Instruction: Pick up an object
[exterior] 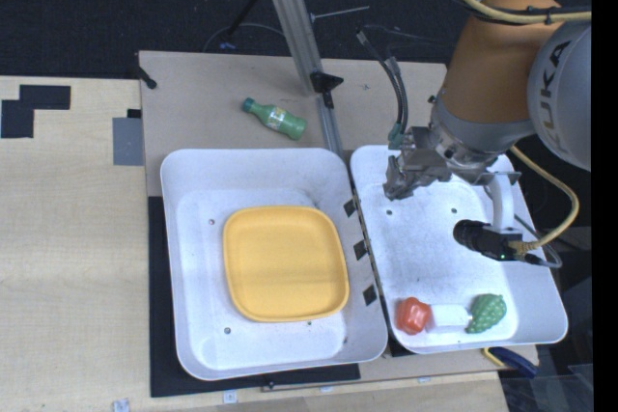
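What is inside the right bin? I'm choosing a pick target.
In the right bin: a red toy, a white piece and a green toy along its near edge. The hand and arm hide part of the far floor.

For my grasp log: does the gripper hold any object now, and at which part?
Nothing shows between the fingers of the gripper; it hangs over the right bin, apart from the toys.

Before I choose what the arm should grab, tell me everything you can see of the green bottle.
The green bottle is small and looks like plastic, with a green cap and a pale label band around its middle. It lies on its side on the bare bench, outside both bins, just behind the left bin. Its cap end points toward the upper left. Nothing touches it; the gripper is far away, above the right bin.
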Controlling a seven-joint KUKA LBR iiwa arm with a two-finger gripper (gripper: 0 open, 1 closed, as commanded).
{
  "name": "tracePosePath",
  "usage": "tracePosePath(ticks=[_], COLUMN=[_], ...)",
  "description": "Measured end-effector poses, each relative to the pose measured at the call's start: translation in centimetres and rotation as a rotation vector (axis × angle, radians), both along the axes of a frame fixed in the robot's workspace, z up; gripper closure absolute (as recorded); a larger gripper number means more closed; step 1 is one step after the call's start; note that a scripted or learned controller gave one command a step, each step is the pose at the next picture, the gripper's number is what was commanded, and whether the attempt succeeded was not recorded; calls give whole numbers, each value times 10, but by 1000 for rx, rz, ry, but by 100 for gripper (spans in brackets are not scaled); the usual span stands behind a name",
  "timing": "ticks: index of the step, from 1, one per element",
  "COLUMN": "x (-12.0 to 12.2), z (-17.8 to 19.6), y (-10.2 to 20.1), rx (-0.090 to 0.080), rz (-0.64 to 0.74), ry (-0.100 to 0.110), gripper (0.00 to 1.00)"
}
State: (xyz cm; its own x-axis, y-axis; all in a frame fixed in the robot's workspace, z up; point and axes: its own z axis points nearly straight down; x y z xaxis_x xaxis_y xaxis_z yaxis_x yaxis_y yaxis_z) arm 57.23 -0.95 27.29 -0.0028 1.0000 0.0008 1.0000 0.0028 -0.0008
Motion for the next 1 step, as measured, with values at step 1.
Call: tracePosePath(ticks=[1], x=[-18], z=[-1], y=[50], rx=[0], rz=[1], ry=[0], gripper=[100])
